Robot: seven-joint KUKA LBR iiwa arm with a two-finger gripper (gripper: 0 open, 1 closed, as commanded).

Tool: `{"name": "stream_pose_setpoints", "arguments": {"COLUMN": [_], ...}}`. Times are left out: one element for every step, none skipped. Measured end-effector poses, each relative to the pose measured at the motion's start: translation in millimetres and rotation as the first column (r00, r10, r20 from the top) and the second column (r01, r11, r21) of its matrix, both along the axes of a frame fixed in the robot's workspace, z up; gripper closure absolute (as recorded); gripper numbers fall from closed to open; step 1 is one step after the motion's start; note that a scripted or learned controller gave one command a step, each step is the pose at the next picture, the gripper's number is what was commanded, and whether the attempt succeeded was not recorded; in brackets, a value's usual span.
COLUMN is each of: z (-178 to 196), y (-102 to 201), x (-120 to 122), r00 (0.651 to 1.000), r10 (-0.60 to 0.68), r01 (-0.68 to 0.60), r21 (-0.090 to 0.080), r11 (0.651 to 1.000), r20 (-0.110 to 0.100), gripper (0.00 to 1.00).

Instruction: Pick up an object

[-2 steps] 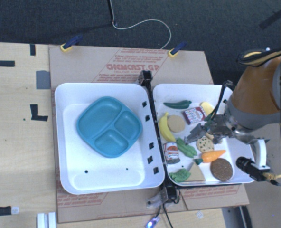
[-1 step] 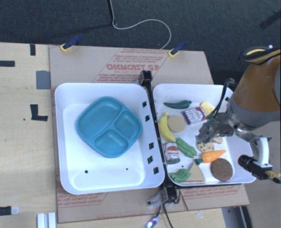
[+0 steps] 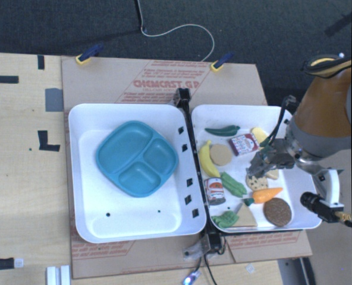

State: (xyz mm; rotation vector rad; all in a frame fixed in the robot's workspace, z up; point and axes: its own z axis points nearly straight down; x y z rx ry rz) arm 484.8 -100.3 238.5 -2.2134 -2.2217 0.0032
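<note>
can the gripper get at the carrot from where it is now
Probably yes. The gripper hangs over the right bin, just above the carrot. The carrot's top looks uncovered, but a cracker and a brown cookie lie right beside it, so the fingers have little room.

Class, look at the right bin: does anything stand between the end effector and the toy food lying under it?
Nothing visible does. The end effector hangs directly over the cracker in the right bin, with the carrot just beyond it.
</note>
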Motion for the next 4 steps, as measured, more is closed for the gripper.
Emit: {"name": "stream_pose_setpoints", "arguments": {"z": [9, 36, -60, 35], "y": [1, 90, 93, 106], "x": [0, -1, 29, -2], "r00": [1.000, 1.000, 1.000, 1.000], "r10": [0.001, 0.008, -0.002, -0.001], "r01": [-0.001, -0.008, 0.002, 0.001], "r21": [0.001, 0.000, -0.003, -0.001], "r11": [1.000, 1.000, 1.000, 1.000], "r20": [-0.001, 0.006, -0.004, 0.009], "gripper": [1.00, 1.00, 1.00, 1.00]}}
